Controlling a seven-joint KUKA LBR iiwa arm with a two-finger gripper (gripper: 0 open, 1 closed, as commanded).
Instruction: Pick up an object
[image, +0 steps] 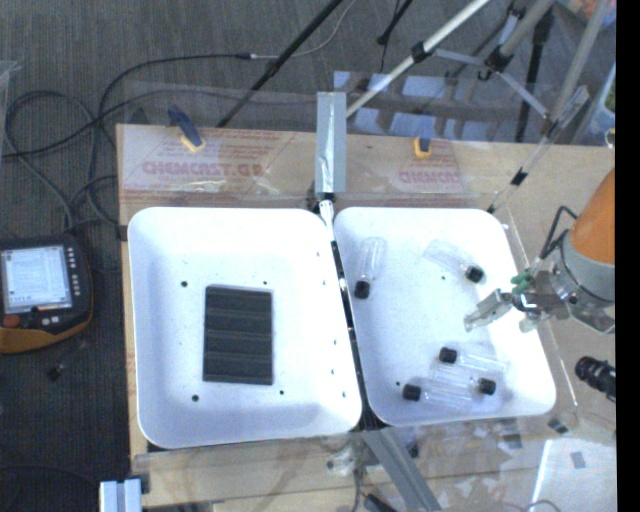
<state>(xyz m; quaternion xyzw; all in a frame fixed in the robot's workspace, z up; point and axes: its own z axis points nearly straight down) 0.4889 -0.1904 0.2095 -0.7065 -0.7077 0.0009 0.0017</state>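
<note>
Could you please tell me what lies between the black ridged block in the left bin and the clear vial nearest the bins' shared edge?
In the camera view, only bare white floor of the left bin and the bins' adjoining rims separate the black ridged block from that vial.

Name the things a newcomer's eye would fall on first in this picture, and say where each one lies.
The dark ribbed rectangular block stands out most, lying flat in the middle of the left white bin. Next come the clear vials with black caps scattered in the right white bin. The gripper reaches in over that bin's right edge.
</note>
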